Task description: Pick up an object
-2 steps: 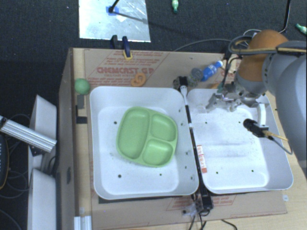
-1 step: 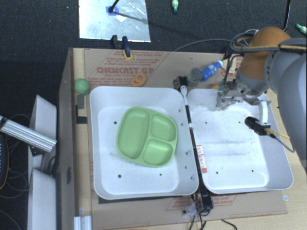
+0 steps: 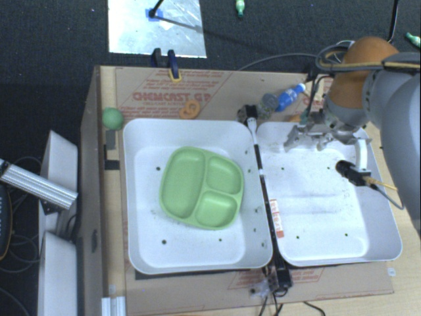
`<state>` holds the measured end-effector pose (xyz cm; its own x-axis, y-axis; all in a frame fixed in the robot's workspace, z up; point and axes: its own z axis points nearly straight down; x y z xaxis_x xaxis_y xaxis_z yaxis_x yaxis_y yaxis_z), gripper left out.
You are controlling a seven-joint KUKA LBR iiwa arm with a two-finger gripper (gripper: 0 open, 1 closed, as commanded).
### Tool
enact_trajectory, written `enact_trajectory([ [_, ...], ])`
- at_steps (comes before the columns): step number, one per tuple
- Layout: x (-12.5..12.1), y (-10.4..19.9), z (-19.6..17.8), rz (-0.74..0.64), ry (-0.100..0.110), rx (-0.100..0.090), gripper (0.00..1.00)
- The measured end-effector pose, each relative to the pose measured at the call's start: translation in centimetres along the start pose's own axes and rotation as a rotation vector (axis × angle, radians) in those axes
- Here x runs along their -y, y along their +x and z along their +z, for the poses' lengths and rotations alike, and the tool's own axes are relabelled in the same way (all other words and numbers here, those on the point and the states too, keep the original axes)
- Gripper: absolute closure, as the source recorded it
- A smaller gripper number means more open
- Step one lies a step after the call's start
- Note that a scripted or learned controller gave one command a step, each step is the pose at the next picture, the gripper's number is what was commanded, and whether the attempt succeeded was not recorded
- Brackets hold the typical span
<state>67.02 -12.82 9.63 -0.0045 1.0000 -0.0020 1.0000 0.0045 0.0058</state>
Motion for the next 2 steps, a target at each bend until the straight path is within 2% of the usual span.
enact_trajectory([
  [1,0.1,0.2,1.1,0.001,0.004,-0.001,0.00],
  [2,0.0,0.2,0.0,0.000,0.000,0.000,1.00],
])
